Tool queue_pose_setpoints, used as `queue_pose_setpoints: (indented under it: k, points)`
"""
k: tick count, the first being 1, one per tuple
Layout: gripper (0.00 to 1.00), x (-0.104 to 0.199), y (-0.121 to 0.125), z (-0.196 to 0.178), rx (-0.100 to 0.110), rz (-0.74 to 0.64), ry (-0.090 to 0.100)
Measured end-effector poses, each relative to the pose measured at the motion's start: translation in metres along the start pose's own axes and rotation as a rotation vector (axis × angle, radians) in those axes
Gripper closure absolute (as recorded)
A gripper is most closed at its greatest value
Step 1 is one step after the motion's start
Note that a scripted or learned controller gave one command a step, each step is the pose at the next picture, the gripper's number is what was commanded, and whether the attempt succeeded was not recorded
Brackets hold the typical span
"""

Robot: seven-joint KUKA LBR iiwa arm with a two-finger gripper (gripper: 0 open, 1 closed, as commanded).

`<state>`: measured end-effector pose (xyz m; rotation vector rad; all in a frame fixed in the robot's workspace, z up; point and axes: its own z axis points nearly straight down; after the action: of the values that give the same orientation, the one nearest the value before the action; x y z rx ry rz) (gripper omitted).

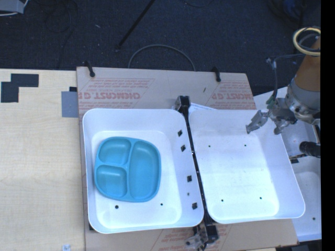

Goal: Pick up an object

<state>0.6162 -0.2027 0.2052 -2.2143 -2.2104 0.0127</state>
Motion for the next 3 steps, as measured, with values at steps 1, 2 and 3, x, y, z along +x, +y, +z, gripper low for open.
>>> queue_pose_setpoints:
  k: [1, 2, 3]
  points:
    - [0.00, 0.000, 0.003, -0.008, -0.014, -0.002, -0.003]
    - [0.00, 0.007, -0.005, 0.041, -0.008, -0.003, -0.001]
    - [0.00, 0.011, -0.010, 0.103, -0.008, -0.001, -0.001]
